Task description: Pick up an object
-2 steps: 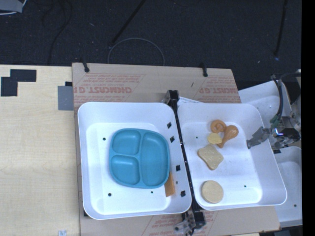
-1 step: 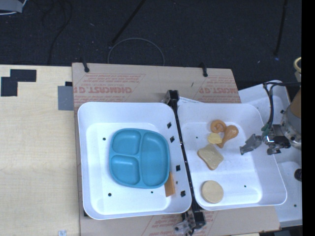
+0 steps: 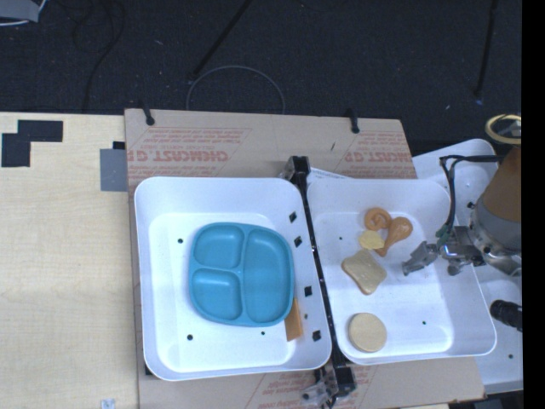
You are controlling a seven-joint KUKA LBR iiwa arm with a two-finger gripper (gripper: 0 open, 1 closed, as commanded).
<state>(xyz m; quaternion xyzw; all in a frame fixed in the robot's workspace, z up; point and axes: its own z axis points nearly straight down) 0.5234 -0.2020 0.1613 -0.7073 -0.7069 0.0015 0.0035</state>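
The gripper (image 3: 417, 261) hangs low over the right bin (image 3: 426, 335), at the right of the frame. Its two fingers look a little apart, with nothing between them. The toy foods sit to its left, likely so the arm can reach them: a bread slice (image 3: 364, 271), a brown pretzel (image 3: 387, 226) and a round cookie (image 3: 368, 331). The blue plate (image 3: 241, 273) lies flat in the left bin (image 3: 162, 228), out of the way.

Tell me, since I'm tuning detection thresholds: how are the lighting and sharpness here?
Camera view: even light, white bins bright without harsh glare; blue plate and food pieces crisp with faint shadows; the gripper slightly soft; the floor behind is dark.
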